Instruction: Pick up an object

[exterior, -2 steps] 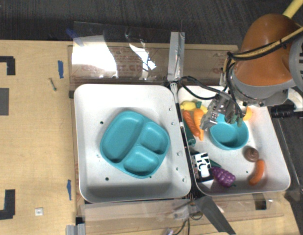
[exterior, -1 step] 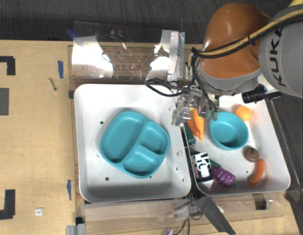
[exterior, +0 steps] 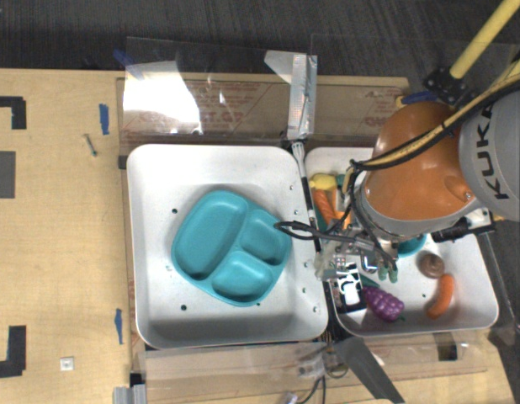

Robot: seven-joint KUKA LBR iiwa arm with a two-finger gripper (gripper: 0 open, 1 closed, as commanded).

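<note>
The arm reaches in from the right and bends down over the right bin, its broad orange band covering much of that bin's far half. The gripper hangs below the band at the bin's left side, close to the wall shared with the left bin. It sits among cables and metal parts, and the view does not show whether it is open or closed, nor anything clearly held in it. The things it could pick lie scattered around it. Nearest is a purple object, knobbly and oval, lying just beside the gripper on its near-right side, toward the bin's front wall. Further to the gripper's right lies a brown round object, and just in front of that an orange elongated object lies at a slant, close to the brown one. On the gripper's far side, against the dividing wall, a small yellow object lies with a short orange object just beside it, both partly hidden by the arm. A sliver of a teal thing shows under the wrist's edge to the gripper's right, but its shape cannot be told. Well to the gripper's left, across the wall, a teal divided plate lies flat in the middle of the left bin, with three compartments facing up.
</note>
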